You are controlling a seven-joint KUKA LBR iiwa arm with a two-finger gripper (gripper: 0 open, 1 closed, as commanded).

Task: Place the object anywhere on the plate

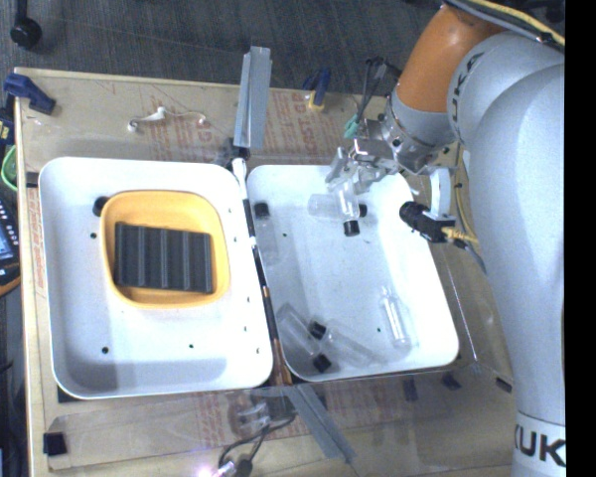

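Gripper hangs over right bin's back, jaws apparently clenched on a clear object; yellow plate sits in left bin, so carry goes leftward.

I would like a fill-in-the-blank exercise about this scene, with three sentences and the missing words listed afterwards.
1. The yellow rounded-square plate lies in the ______ white bin.
2. The dark ridged rectangular block rests on the ______.
3. The pincer is over the ______ white bin, where a clear plastic tube lies.

Missing words: left; plate; right
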